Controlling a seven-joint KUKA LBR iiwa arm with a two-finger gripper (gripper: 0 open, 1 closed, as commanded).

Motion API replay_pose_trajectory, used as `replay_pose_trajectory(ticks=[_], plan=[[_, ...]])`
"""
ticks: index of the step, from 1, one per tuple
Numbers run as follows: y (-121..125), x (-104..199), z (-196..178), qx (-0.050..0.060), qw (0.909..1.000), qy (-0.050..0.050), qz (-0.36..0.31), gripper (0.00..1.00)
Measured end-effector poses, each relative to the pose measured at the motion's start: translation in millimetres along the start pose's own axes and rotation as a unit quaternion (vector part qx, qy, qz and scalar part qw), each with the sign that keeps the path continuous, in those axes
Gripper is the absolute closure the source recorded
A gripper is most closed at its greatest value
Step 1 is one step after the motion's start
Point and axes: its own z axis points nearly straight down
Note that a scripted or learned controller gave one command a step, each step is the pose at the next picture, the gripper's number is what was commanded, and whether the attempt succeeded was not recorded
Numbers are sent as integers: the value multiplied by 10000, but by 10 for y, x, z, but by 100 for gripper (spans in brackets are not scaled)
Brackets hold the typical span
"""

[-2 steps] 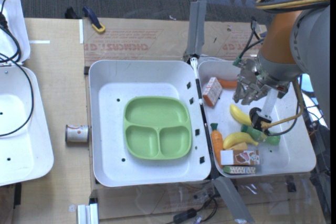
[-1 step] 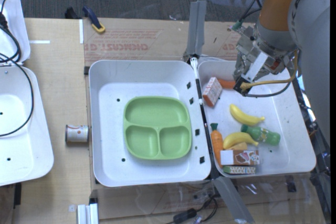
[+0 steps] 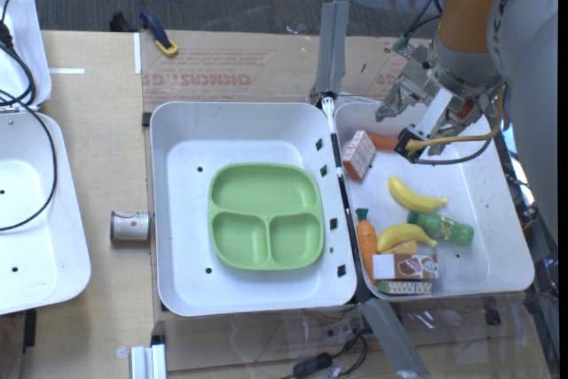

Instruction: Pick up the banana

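Observation:
Two yellow bananas lie in the right bin (image 3: 497,271). One banana (image 3: 414,196) is near the bin's middle and the other banana (image 3: 404,235) is just below it, against a green bottle (image 3: 442,229). My gripper (image 3: 393,107) hangs over the far end of the right bin, above and apart from both bananas. Nothing shows in its grasp.
A red-and-white carton (image 3: 358,154) and an orange piece (image 3: 384,140) lie below the gripper. A carrot (image 3: 366,246) and a small box (image 3: 406,266) sit at the bin's near left. The left bin (image 3: 177,191) holds a green divided plate (image 3: 266,215). A small can (image 3: 130,225) lies on the bench.

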Motion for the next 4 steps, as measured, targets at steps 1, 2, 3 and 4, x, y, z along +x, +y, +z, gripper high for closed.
replay_pose_trajectory(ticks=[1, 2, 3, 4], plan=[[-88, -359, 779, 13, 9994, -1, -348, 0], [79, -579, 778, 14, 9982, -1, -596, 0], [243, -1080, 1775, 12, 10000, 11, -76, 0], [242, -1095, 1706, 33, 10000, -4, -65, 100]])
